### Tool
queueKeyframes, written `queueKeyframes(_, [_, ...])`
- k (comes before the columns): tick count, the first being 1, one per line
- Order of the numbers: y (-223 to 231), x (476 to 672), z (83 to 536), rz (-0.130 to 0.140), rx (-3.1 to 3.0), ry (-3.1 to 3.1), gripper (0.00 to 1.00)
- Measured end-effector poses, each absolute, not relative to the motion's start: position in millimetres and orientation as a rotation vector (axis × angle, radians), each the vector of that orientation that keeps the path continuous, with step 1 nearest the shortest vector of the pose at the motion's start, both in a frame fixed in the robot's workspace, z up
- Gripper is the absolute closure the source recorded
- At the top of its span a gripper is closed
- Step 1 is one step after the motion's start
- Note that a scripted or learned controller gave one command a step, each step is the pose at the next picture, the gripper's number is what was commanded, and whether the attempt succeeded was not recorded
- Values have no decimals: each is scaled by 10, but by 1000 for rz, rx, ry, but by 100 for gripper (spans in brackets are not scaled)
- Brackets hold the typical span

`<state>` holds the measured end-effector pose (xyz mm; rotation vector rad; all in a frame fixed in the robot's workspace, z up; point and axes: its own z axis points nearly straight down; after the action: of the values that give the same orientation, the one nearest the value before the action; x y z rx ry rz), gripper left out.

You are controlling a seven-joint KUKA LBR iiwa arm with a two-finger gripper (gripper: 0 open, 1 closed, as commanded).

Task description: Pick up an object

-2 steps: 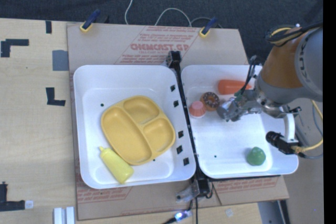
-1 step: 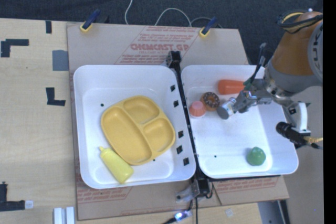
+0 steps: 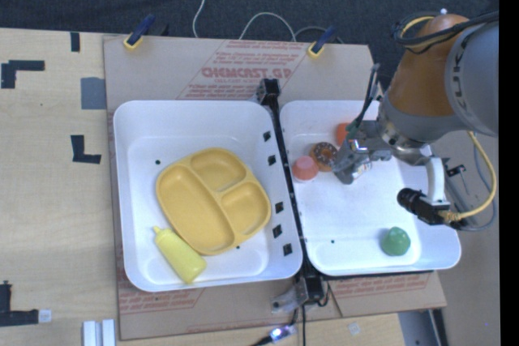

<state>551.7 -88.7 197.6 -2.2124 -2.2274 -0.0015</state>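
A wooden surface (image 3: 49,198) is seen, backed by dark carpet, with a cardboard sheet (image 3: 243,73) laid on it and held by two clamps at its far edge. Two shallow white bins are set side by side on the sheet. The left bin (image 3: 134,174) is occupied by a yellow sectioned tray (image 3: 212,198), lying at a slant, with a yellow squeeze bottle (image 3: 180,255) just beside the tray's near left edge. The arm (image 3: 442,81), grey with an orange band, is extended over the far right part of the right bin (image 3: 357,243). The hand (image 3: 353,162) is positioned low over that bin's far half; whether it is open or closed cannot be told, and no object is seen gripped. Just left of the hand, a brown patterned round object (image 3: 324,152) and a pink round object (image 3: 305,168) are found touching. An orange-red object (image 3: 344,130) is partly hidden behind the hand. A green ball (image 3: 396,241) lies well apart, near the right bin's near right corner.
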Motion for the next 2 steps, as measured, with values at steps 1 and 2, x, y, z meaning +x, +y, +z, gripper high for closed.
queueKeyframes(1, [-375, 5544, 2058, -2, -2212, -2228, 100])
queueKeyframes(2, [155, 5620, 2010, 1, -2212, -2228, 100])
